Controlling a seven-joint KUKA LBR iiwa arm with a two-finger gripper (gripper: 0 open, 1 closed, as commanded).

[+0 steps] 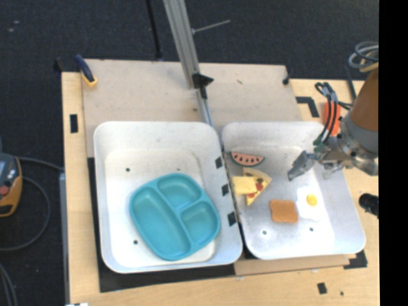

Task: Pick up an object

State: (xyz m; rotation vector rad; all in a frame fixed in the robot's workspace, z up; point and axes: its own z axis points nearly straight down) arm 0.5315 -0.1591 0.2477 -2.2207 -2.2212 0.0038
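Note:
The right bin (331, 234) holds several toy foods. A watermelon slice (247, 159) lies at its left, with a yellow pizza slice (250, 186) just below it. An orange-brown toast piece (284, 211) sits lower in the middle, and a fried egg (310, 201) lies to its right. My gripper (313, 169) hangs over the right part of this bin, just above the egg and to the right of the watermelon. Its fingers (298, 168) are spread open with nothing between them.
The left bin (108, 145) carries a blue divided plate (175, 216). A metal post (182, 37) rises behind the bins. The arm's orange band (366, 104) and cables (328, 116) stand at the right bin's far right edge.

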